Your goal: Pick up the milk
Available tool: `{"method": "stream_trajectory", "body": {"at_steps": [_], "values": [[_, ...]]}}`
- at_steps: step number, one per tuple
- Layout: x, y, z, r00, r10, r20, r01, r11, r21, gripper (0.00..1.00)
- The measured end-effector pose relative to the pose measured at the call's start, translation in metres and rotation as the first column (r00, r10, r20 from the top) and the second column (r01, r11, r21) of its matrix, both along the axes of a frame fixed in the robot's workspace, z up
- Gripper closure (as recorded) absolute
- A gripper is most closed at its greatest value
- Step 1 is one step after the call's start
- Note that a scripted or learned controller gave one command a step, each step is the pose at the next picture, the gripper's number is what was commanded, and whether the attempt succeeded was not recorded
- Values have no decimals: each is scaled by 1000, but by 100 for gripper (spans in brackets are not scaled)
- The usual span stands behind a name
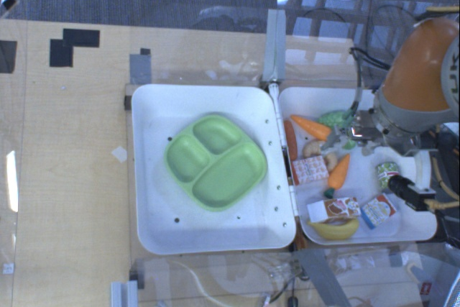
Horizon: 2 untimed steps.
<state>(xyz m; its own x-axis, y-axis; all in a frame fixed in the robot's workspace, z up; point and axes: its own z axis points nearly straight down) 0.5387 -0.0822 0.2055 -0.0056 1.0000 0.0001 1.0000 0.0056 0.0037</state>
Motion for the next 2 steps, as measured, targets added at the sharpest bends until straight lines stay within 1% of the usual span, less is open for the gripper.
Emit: {"method": "stream_trajectory", "body": {"at_steps": [1, 2], "values": [[17, 25, -20, 931, 364, 0, -364, 931, -1, 0], [19, 25, -9, 931, 365, 7, -365, 931, -4, 100]]}}
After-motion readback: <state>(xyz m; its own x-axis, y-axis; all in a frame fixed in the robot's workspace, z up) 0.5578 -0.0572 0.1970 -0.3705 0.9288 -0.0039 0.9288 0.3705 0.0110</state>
